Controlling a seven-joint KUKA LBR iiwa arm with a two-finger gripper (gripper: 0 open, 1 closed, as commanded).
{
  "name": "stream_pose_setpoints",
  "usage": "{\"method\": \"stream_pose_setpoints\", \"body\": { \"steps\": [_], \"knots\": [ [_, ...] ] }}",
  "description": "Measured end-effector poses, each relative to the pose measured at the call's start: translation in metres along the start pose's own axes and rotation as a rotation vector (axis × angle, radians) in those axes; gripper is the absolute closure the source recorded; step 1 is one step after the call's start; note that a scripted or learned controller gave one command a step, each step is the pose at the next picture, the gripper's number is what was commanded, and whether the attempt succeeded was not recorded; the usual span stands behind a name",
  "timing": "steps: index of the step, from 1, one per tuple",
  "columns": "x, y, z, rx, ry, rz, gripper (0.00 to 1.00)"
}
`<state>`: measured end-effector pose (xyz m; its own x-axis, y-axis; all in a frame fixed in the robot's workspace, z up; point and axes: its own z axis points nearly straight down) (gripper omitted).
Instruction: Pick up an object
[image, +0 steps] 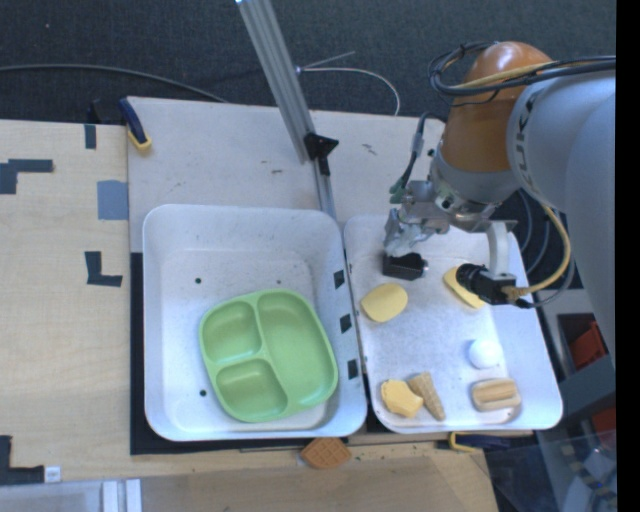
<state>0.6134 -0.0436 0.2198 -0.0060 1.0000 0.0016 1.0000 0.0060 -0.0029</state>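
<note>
The gripper (404, 262) hangs low at the back of the right white bin (520, 345), just above a rounded yellow plastic piece (384, 302); whether it is apart or together, I cannot tell. A green divided plastic plate (267, 353) lies in the left white bin (170, 260).

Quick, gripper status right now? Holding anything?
Gripper: low over the right bin, near its far left corner, just above the yellow oval piece. Nothing visible in it; open or closed cannot be told.
</note>
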Motion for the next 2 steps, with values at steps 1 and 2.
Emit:
{"method": "stream_pose_setpoints", "body": {
  "steps": [1, 2],
  "knots": [
    [0.054, -0.016, -0.011, -0.001, 0.001, -0.001, 1.00],
    [0.111, -0.036, -0.018, 0.001, 0.001, -0.002, 1.00]
  ]
}}
